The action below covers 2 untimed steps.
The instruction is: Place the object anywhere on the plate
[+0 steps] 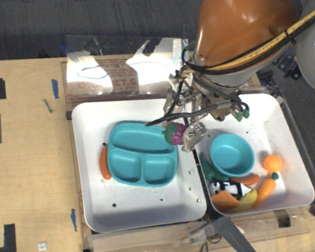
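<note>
The purple toy (pixel 174 133) sits clamped in the jaws (pixel 183 135) at the blue plate's (pixel 142 154) right rim; next, release over a compartment.

Glossy teal plastic plate (pixel 142 156)

Robot lab: bench-mounted white bins (pixel 89 154), toy food
</note>
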Available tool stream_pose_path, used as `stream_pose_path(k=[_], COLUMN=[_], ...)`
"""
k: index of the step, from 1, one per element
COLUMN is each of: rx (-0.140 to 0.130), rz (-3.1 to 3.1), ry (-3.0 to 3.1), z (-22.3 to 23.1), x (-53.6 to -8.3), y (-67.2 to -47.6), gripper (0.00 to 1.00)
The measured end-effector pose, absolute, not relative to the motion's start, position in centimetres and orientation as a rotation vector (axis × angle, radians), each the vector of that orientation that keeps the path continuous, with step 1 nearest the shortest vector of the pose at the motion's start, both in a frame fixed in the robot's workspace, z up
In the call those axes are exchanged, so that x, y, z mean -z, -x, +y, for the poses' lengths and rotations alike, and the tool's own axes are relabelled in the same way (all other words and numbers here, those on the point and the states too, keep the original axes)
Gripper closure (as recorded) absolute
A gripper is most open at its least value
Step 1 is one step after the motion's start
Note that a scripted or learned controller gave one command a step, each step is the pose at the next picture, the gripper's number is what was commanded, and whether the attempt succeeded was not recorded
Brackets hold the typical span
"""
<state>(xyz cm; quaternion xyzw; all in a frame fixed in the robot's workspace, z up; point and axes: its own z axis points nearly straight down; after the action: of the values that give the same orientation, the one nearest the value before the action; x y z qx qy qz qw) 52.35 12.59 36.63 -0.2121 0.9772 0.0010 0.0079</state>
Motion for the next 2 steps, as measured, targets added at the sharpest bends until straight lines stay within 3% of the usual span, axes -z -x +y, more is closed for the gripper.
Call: stream_pose_path(k=[1, 2], rx=[0.002, -0.003], rz=[2.921, 2.852], ry=[1.114, 1.292], z=[11.6, 18.3], x=[-48.9, -48.7], y=[-49.9, -50.0], gripper=[1.00, 1.00])
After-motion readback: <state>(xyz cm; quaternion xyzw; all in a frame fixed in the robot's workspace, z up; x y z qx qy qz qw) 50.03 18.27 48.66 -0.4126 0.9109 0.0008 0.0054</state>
